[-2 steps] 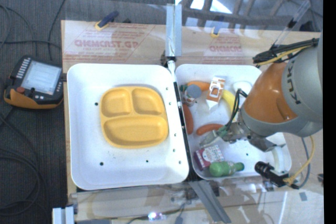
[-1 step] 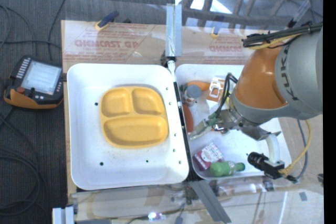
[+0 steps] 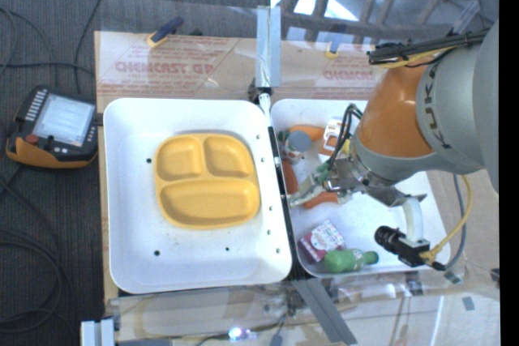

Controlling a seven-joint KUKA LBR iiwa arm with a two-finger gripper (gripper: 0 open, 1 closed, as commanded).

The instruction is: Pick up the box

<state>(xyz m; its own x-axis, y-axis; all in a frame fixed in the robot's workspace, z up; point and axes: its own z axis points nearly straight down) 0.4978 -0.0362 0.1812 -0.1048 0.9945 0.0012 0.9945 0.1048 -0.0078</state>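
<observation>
A small pink and white box (image 3: 323, 237) lies near the front of the right bin (image 3: 430, 211). Next to it at the front wall is a green bottle (image 3: 350, 259). A smaller white and orange carton (image 3: 332, 130) sits at the back of that bin, beside the arm. My gripper (image 3: 315, 185) is low in the middle left of the right bin, above an orange piece (image 3: 326, 195). It is behind the pink box and apart from it. The grey and orange arm hides much of the bin's right half.
The left bin (image 3: 130, 174) holds a yellow divided tray (image 3: 208, 179). A grey cup (image 3: 298, 142) and an orange carrot-like piece (image 3: 310, 130) lie at the back left of the right bin. A black cylinder (image 3: 393, 241) on the arm hangs over the front right.
</observation>
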